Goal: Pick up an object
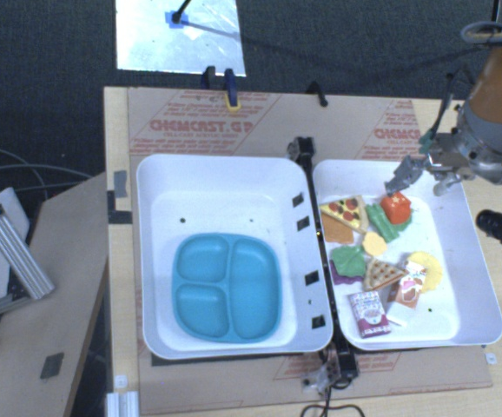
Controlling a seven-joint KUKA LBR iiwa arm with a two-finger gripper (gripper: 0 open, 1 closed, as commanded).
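One blue tray (227, 287), two bins (225, 174)

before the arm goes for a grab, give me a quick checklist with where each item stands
1. Objects to pick lie in the right bin: ok.
2. Claw is above that bin, near the red toy: ok.
3. Claw holds nothing yet: cannot tell.
4. Target stands apart from neighbours: not ok, the red toy touches the green piece.
5. Blue divided tray in the left bin is out of the path: ok.
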